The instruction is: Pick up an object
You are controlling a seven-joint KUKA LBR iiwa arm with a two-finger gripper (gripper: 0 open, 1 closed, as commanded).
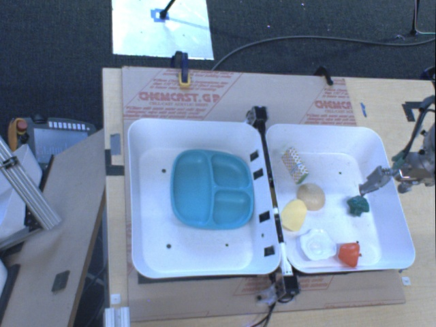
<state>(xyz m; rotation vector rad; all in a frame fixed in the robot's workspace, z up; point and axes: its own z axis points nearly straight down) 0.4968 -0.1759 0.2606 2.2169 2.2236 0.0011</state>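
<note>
The right bin (381,148) holds several small objects. A dark green lump (358,205) lies near its right side. My gripper (374,181) reaches in from the right and hovers just above and to the right of that lump, with nothing seen in its grasp. A patterned cylinder (295,164) lies at the bin's upper left. A beige ball (311,196) and a yellow fruit (294,214) sit side by side near the left wall. A white piece (316,244) and a red object (349,253) rest along the front wall.
The left bin (146,251) bears a blue divided plate (211,187). A black divider with clips (268,189) runs between the bins. Cardboard (225,94) lies under both bins; a cable crosses the dark floor behind.
</note>
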